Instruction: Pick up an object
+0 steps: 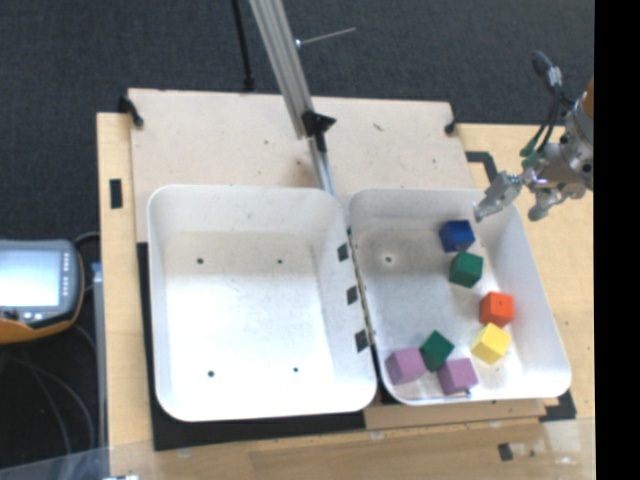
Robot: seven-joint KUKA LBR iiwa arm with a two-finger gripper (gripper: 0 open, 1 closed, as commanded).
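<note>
At the far left, off the bench, a small grey monitor (38, 280) with an orange edge sits well away from the left bin (180, 218). That white bin shows only a few dark dots and faint scuffing on its floor. Behind its back right corner a slanted aluminium post (285, 58) rises from the pale board (220, 138) that lies under both bins.

The right bin (548, 368) touches the left bin along their shared wall, where small dark clips (352, 295) sit. All the blocks lie in the right bin, well apart from the left bin. Nearest that shared wall is a purple block (405, 365) at the front, with a dark green cube (436, 349) touching it on the right, and a second purple block (458, 376) just beside the cube by the front rim. Further back, a blue cube (457, 235) lies near the back wall, with a green cube (466, 269) just in front of it. Toward the right wall, an orange cube (497, 308) sits just behind a yellow cube (491, 344).

The gripper (512, 200) hangs over the right bin's back right corner, above the rim, right of the blue cube and apart from it. Its two fingers are spread wide, with nothing between them.
</note>
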